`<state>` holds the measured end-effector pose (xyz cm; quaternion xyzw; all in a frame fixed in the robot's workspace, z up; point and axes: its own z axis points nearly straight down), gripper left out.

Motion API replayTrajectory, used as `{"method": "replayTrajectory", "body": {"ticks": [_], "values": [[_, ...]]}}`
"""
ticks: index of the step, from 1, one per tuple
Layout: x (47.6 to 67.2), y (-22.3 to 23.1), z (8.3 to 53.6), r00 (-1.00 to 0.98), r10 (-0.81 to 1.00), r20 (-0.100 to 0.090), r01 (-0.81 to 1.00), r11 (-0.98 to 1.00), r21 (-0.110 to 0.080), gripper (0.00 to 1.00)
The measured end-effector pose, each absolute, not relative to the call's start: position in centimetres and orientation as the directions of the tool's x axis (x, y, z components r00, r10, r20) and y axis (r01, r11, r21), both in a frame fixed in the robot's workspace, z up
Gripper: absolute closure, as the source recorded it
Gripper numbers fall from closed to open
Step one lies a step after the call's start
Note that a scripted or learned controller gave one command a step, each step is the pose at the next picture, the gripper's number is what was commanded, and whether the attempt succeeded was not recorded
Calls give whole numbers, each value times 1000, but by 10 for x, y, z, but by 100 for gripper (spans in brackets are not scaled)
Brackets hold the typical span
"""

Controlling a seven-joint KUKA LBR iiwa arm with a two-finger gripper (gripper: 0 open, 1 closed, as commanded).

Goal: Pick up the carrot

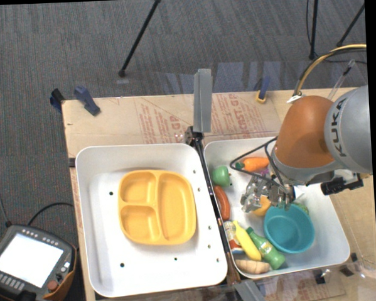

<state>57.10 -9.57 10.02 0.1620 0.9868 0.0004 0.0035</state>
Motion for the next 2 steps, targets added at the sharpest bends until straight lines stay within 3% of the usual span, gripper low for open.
{"method": "replayTrajectory", "body": {"ticks": [1, 2], "values": [[503, -118, 130, -915, 403, 1, 403, 915, 1, 100], [541, -190, 174, -757, 653, -1, 653, 757, 1, 100]]}}
